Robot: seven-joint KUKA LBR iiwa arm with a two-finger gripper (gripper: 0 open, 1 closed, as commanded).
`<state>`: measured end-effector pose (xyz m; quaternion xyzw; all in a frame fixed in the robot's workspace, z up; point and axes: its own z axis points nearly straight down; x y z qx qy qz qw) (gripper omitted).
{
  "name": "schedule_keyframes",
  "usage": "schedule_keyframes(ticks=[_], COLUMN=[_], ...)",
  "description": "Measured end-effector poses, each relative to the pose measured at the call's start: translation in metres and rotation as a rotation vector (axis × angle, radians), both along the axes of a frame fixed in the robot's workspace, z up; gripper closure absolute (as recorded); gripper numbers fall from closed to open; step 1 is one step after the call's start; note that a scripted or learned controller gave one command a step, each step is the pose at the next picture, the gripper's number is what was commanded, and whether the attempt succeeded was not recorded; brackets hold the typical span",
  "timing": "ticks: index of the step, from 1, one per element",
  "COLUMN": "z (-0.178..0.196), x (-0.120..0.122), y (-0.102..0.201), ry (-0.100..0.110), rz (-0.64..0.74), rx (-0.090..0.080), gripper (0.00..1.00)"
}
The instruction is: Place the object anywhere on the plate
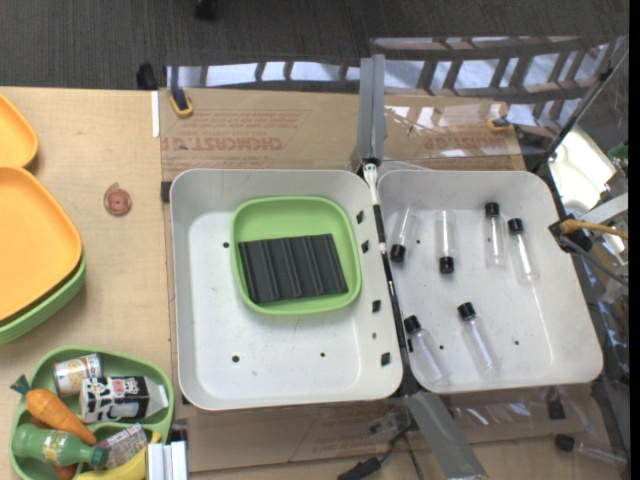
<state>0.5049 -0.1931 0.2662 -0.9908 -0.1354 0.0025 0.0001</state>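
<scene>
A green square plate [292, 208] sits in the back half of the left white bin [205, 363]. A dark grey ribbed slab [296, 268] lies flat on the plate and covers most of its floor. In the right white bin [565, 363] lie several clear tubes with black caps, among them one near the divider [400, 236], one at the back [492, 230] and one toward the front [475, 334].
Stacked orange and green plates [30, 248] lie on the wooden table at far left. A green bowl of toy food [85, 413] stands at the front left, and a small pink disc [119, 200] lies near it. A metal frame [480, 63] runs behind the bins.
</scene>
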Motion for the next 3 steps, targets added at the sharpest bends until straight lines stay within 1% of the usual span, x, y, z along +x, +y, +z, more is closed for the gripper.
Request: schedule_keyframes(ticks=[1,2,3], z=[-0.002,-0.006,-0.010], x=[-0.016,-0.028,-0.021], y=[0.006,0.025,0.107], ry=[0.001,0.002,0.001], rz=[-0.057,-0.067,-0.069], rx=[0.001,0.001,0.000], gripper=[0.00,0.00,0.00])
